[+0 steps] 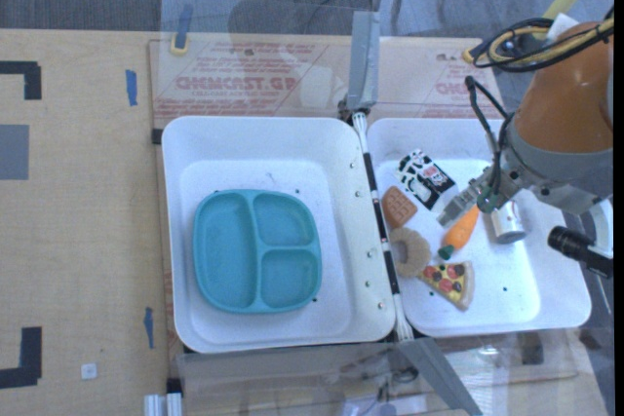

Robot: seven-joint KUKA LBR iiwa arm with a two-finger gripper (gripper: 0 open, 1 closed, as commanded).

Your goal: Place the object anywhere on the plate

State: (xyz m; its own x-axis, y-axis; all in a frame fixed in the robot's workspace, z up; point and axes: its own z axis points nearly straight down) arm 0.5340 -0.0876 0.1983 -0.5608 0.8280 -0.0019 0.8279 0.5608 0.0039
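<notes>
**Camera view: arm low over the toy bin, plate waiting**

The counter (78, 239) carries two white bins so picking and placing stay apart. The arm (565, 112) reaches into the right bin (556, 302), its gripper (480, 200) just above the carrot (460, 231); whether the jaws are apart or together, I cannot tell. The teal plate (256, 250) lies bare in the left bin (195, 151). Pizza slice (450, 282), cookie (398, 206) and cow-patterned toy (425, 177) lie near the carrot.

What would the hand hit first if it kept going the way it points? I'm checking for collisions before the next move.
Probably the orange toy carrot: the hand points down-left into the right white bin, and the carrot lies just under its tip. Depth is unclear from this one slanted view.
</notes>
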